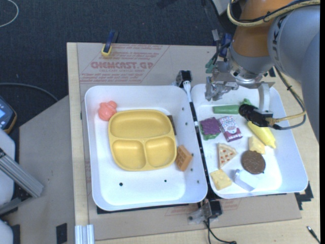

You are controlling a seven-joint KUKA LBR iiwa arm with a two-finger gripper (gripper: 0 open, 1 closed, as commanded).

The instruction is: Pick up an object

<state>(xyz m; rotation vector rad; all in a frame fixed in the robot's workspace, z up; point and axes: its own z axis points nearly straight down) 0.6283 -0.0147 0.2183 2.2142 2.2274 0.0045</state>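
The grey metal two-finger gripper (215, 93) hangs just above the long green bean-shaped toy (226, 109), lying crosswise in the right white bin (289, 136), fingers seemingly slightly apart and empty.

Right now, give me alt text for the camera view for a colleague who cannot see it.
The gripper hangs over the far end of the right bin, close to a green stick, with toy foods scattered below it. The left bin holds a yellow divided plate, a pink toy and a small waffle piece.
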